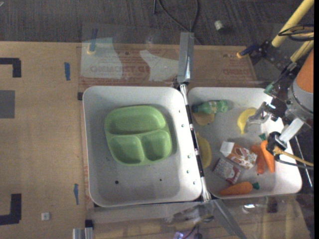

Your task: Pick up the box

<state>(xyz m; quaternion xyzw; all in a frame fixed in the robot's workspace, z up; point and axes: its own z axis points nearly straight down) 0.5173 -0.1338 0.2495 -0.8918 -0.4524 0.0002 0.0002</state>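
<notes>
The claw hovers over the right bin; whether it is open cannot be told. The box lies on the bin floor, just beside two carrots.

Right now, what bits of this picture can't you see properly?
- Gripper, camera view: blurred, so its finger state is unclear.
- Box: its printing is too small to read.
- Green bottle: label too blurred to read.
- Arm: cut off by the right edge.
- Carrots beside the box: overlapping, so their number is unclear.
</notes>
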